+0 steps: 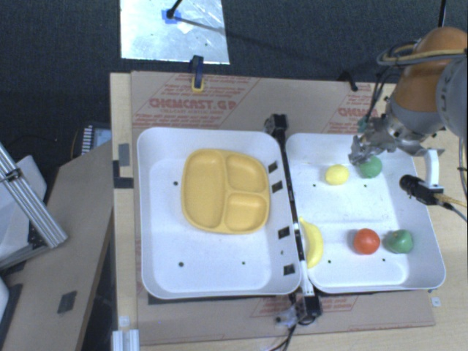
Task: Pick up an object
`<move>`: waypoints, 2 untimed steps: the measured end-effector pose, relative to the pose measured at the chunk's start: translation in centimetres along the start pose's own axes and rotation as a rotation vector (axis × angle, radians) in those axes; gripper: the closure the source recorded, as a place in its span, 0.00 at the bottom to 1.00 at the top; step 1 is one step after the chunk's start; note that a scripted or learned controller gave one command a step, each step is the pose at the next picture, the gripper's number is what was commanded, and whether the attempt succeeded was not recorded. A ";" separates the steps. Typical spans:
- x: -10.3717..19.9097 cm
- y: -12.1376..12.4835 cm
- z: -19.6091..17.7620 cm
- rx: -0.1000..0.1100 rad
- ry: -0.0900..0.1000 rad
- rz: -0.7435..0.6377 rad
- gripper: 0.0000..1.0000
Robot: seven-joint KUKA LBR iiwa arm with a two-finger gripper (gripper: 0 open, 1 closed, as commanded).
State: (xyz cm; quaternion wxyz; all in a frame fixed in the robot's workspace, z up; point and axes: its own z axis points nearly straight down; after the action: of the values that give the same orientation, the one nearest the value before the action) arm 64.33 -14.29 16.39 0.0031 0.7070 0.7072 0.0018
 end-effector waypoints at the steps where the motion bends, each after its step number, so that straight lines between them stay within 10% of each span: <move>1: 0.6 0.8 -4.8 -0.001 0.000 -0.006 1.00; 2: 0.6 0.9 -7.4 0.002 0.001 -0.006 1.00</move>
State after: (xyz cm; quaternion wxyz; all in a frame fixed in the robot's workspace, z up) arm 65.22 -13.70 23.79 0.0020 0.7048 0.7094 0.0014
